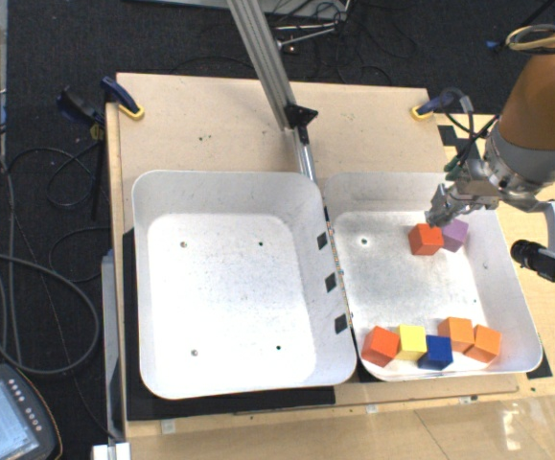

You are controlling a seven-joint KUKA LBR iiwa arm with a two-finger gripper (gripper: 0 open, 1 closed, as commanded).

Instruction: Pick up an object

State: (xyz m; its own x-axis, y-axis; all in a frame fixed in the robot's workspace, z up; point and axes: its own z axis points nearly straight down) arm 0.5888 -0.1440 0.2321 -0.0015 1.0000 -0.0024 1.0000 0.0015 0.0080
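Nearest you, along the right bin's (507, 286) front wall, sits a row of blocks: orange block (381, 344), yellow block (412, 340), blue block (437, 352), then two more orange ones (473, 337). Farther back, a red-orange block (426, 240) touches a purple block (455, 234). The gripper (447, 209) hangs just above that pair; you cannot tell its opening.

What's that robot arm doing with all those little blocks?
The arm's gripper is low in the right bin, right above an orange block and a purple block that sit side by side. It looks ready to grab one. Five more blocks, three orange, one yellow and one blue, sit along the bin's near edge.
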